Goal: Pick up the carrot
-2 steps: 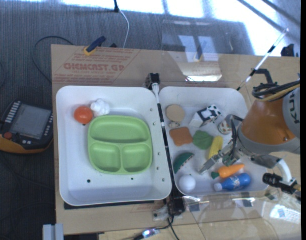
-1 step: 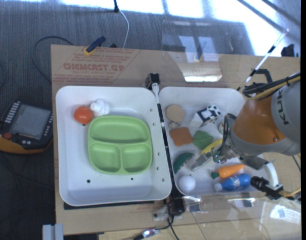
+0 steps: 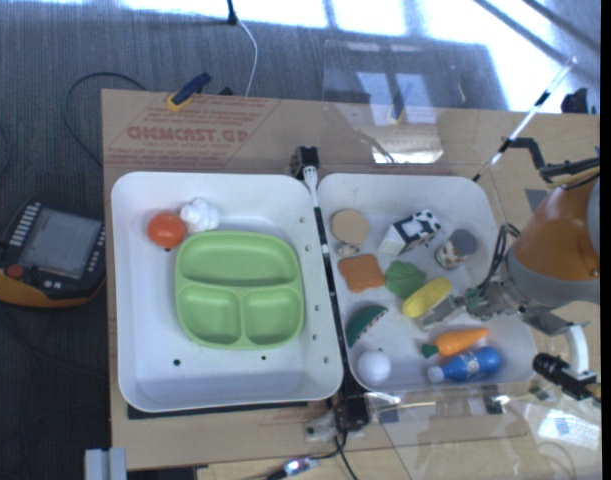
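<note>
Gripper hangs low inside the right bin, just above the carrot; whether it is spread or pressed together cannot be told, and nothing is seen pinched in it. Its grey arm with the orange band reaches in from the right of the carrot.

That carrot lies on its side near the front of the right bin, apart from the gripper. Just in front of the carrot lies a blue bottle. Left of the carrot sits a white ball, and beyond that a dark green slice. Behind the carrot lie a yellow banana and a green leaf-shaped piece, with an orange slice of toast further left. Well to the carrot's left, in the left bin, rests a green divided plate, with a red tomato behind it.
</note>
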{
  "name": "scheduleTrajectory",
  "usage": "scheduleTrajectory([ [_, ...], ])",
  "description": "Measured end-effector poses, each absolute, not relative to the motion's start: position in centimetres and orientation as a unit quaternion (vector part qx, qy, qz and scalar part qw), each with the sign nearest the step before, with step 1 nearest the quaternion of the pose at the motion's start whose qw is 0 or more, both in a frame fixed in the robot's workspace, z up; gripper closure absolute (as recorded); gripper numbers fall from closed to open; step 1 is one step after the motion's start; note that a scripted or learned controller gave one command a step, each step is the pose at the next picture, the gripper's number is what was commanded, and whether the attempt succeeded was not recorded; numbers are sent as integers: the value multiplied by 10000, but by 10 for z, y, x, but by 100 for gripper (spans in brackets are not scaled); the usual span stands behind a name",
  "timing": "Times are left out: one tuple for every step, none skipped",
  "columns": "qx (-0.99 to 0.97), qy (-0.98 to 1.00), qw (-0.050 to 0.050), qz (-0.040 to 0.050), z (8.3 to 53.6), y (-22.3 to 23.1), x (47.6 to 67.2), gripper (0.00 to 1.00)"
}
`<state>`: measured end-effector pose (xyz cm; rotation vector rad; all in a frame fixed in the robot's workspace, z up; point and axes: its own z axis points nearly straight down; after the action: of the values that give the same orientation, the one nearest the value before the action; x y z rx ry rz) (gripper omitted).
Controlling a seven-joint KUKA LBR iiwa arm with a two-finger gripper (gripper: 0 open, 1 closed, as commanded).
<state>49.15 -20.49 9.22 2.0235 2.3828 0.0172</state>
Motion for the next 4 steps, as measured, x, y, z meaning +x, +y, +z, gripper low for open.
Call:
scheduleTrajectory([
  [5091, 8606, 135, -8, 92, -175, 492, 0],
  [7313, 6819, 143, 60, 92, -158, 492, 0],
  [6166, 7873, 54, 45, 92, -207, 490, 0],
  [5494, 8354, 142, -13, 92, -176, 489, 0],
])
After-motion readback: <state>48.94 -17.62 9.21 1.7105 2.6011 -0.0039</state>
